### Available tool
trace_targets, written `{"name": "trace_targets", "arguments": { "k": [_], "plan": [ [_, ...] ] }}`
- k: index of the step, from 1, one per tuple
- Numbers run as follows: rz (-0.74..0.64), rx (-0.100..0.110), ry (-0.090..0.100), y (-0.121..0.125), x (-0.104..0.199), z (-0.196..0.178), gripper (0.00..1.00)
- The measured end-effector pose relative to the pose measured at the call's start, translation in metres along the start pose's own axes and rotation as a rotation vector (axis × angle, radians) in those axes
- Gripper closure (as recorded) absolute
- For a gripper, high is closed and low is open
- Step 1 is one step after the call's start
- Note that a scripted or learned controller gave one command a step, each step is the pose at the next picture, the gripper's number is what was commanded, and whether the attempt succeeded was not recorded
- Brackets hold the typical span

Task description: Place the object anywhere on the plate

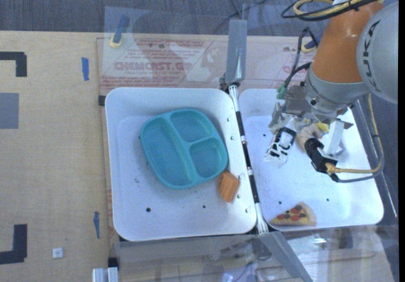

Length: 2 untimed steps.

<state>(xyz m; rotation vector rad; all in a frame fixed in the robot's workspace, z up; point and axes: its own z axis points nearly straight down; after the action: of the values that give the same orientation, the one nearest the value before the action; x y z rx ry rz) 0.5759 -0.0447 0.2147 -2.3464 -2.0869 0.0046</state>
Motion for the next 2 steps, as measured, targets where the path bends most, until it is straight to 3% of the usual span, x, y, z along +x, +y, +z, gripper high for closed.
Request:
{"name": "trace_targets", "arguments": {
  "k": [1,2],
  "plan": [
    [-0.408,-0.006,0.000,0.046,0.079,0.008,1.00],
    [-0.466,-0.006,0.000,0.050,0.139,0.023,1.00]
  ]
}}
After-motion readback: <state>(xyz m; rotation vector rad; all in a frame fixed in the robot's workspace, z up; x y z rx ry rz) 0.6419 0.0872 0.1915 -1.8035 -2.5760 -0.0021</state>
